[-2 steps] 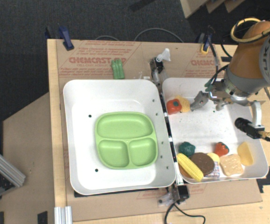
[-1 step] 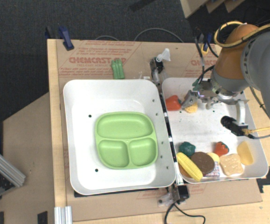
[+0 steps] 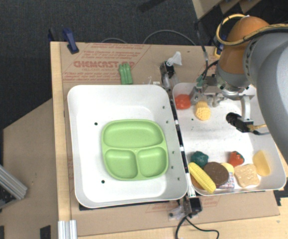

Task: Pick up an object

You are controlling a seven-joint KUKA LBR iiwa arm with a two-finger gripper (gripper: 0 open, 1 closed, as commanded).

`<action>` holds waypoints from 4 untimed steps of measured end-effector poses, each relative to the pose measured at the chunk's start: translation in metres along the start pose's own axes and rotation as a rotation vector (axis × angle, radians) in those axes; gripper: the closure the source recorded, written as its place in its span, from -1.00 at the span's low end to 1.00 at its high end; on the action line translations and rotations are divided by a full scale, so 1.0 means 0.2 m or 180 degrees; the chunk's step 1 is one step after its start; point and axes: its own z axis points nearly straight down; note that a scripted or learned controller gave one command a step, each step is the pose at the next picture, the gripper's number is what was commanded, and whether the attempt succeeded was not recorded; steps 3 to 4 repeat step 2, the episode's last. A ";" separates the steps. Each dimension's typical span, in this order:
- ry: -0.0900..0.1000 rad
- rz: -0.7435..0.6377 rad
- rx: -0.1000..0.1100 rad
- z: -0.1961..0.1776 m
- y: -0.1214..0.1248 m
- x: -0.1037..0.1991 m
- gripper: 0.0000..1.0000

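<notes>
Gripper (image 3: pixel 207 97) is low in the right bin (image 3: pixel 270 183); whether it is open or closed, I cannot tell. Yellow corn piece (image 3: pixel 202 113) lies just beneath it, red tomato (image 3: pixel 183 101) close beside. Risk: an off-centre descent could nudge the corn aside or catch the tomato.

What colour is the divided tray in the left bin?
Light green, seen plainly in the camera view: the tray lies in the left bin.

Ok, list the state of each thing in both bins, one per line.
Green tray: upright, compartments bare, in left bin.
Tool: low in right bin, above a small yellow piece.
Red piece: lying loose beside it.
Corn cob: lying against the near wall.
Brown disc: flat beside the corn.
</notes>
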 end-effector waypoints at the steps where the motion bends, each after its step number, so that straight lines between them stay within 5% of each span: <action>1: 0.0039 -0.0003 0.0001 -0.06 0.00 0.03 1.00; 2: 0.0066 -0.0026 0.0016 -0.53 -0.31 0.31 1.00; 4: 0.0066 -0.0026 0.0016 -0.53 -0.31 0.31 1.00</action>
